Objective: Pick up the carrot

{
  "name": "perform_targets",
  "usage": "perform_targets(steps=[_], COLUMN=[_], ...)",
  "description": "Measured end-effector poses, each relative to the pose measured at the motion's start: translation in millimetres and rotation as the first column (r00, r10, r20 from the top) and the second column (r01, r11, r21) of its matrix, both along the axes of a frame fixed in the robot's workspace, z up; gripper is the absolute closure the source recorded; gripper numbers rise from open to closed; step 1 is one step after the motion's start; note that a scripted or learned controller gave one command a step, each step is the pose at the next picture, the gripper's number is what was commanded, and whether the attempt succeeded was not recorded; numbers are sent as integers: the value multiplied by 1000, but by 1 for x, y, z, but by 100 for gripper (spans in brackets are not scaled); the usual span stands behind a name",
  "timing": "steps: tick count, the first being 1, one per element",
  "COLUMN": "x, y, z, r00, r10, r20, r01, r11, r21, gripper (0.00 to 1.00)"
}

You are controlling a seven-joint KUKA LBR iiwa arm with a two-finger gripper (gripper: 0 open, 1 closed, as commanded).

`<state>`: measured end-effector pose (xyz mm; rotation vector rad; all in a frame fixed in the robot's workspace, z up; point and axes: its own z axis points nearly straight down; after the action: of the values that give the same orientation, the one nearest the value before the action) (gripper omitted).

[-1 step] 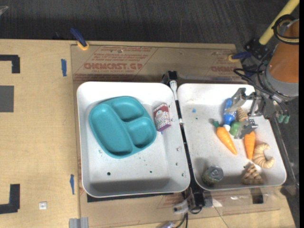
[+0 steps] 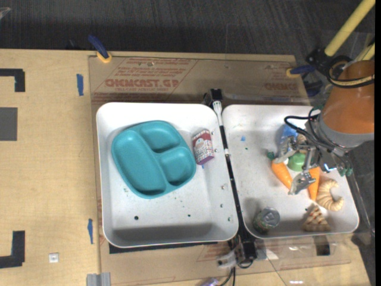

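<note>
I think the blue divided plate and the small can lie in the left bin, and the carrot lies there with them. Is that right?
Not quite. The camera view shows the blue divided plate and the small can in the left bin, but the carrot lies in the right bin, beside the gripper.

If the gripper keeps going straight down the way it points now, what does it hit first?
Most likely the carrot: the gripper hangs pointing down over the right bin, right beside the carrot's thick end. Depth is unclear from this slant, so it may land just beside it, on the bin floor.
</note>
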<state>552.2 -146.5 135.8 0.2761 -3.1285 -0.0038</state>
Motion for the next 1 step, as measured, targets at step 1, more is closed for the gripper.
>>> perform_targets(steps=[1], x=[-1], y=[-3], z=[-39], r00=[997], r10=[73], r20=[10], r01=[-73], r11=[997], r21=[-3], gripper=[0])
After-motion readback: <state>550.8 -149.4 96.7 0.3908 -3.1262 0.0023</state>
